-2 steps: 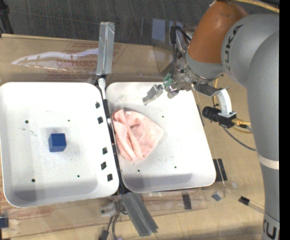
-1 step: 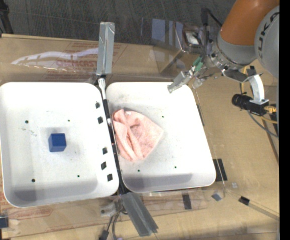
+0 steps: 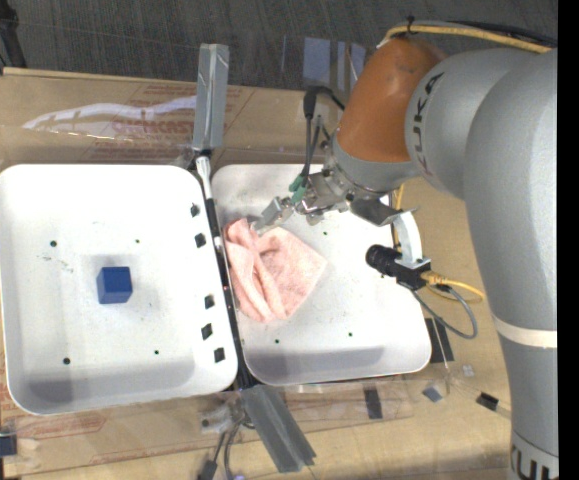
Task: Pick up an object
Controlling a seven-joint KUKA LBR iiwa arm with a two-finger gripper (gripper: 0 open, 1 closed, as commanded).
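Pink cloth lies crumpled at the left side of the right bin, the end effector poised at its upper edge, grip state unclear, so I'd press straight down into a thick fold before closing.

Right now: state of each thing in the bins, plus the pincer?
Cloth: crumpled in a heap, right bin, against its left wall.
Cube: flat on the floor of the left bin, untouched.
Pincer: low at the cloth's top edge, grip unclear.
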